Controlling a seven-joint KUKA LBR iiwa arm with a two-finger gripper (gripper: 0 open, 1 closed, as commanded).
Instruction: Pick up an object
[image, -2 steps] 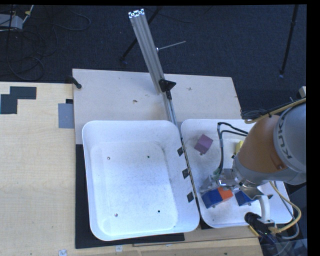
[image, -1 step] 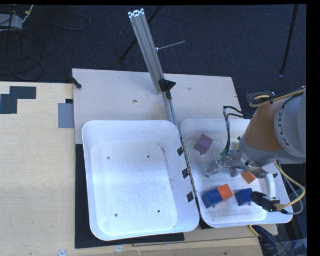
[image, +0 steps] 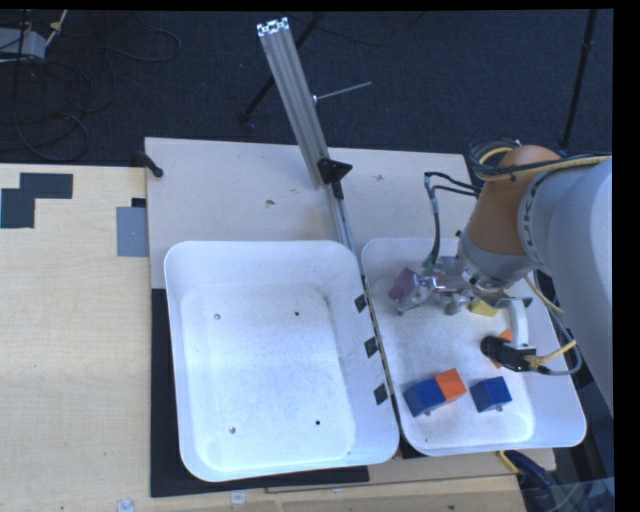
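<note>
1. Gripper (image: 425, 285) sits low in the right bin (image: 560, 425), near that bin's ten o'clock corner; whether its pincer is apart or together I cannot tell, as the wrist hides the gap.
2. Something mauve-grey (image: 403, 284) lies touching the tool at its nine o'clock side; it is too blurred to name.
3. Clearer targets lie toward six o'clock from the tool: a blue block (image: 425, 395) touching an orange block (image: 450, 383), and a second blue block (image: 490, 393) just beside them at three o'clock.
4. Good practice, in my judgement: choose the lone blue block, since the touching pair may jam the approach.
5. Centre above it, descend straight, close, then lift slowly and check it rises.
</note>
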